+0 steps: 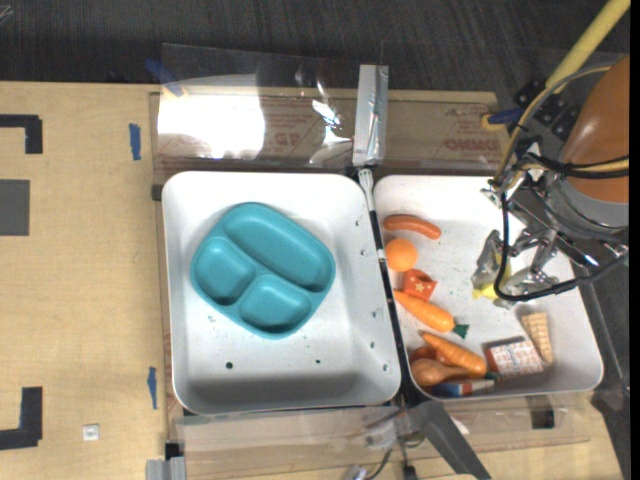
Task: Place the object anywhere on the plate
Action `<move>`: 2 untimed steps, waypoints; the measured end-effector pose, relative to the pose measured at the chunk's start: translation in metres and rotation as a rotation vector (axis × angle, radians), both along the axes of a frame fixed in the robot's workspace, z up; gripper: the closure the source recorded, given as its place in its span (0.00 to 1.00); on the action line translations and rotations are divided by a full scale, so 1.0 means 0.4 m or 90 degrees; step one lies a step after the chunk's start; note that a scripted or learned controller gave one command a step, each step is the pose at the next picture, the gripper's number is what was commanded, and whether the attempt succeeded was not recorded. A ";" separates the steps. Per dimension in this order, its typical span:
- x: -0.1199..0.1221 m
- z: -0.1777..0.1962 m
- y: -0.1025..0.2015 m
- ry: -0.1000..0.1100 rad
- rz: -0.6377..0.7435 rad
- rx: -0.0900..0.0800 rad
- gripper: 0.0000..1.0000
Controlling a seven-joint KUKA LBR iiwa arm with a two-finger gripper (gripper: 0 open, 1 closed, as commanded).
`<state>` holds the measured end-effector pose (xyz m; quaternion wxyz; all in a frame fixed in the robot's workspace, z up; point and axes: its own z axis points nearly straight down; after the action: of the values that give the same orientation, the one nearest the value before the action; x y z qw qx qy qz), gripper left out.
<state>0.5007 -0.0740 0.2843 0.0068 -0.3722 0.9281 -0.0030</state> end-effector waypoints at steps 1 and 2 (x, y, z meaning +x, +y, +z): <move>-0.038 -0.263 -0.066 0.011 -0.036 0.002 1.00; -0.026 -0.129 -0.060 0.002 0.202 -0.002 1.00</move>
<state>0.4902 -0.0980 0.2327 0.0050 -0.5140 0.8578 -0.0025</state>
